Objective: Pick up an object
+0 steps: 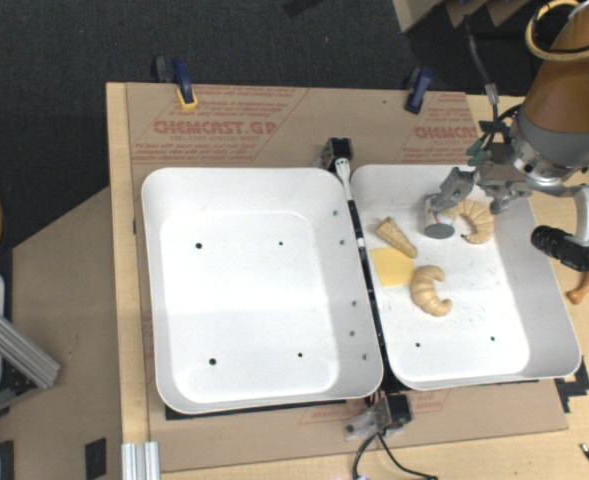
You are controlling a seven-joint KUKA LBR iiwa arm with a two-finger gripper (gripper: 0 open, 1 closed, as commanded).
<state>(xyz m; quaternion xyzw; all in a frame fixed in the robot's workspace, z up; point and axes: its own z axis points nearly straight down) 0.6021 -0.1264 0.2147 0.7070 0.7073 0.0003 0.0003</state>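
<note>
four food pieces (pixel 431 290) lie in the right bin (pixel 534 353), left bin (pixel 174 368) beside

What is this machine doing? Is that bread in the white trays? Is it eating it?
No eating here! The grey and orange thing on the right is a robot arm. At its end it has a claw with two fingers, which it uses for picking things up. The picture comes from one camera fixed above the bench, looking down at a slant.

On the bench sit two shallow white trays, side by side. In the right tray lie four small things that look like toy food: a cone-shaped piece, a flat yellow square like a cheese slice, a croissant in the middle, and another croissant right beside the claw.

The claw is down low in the right tray, next to that second croissant. I can't see anything gripped between its fingers, so I wouldn't say it is holding anything.
</note>
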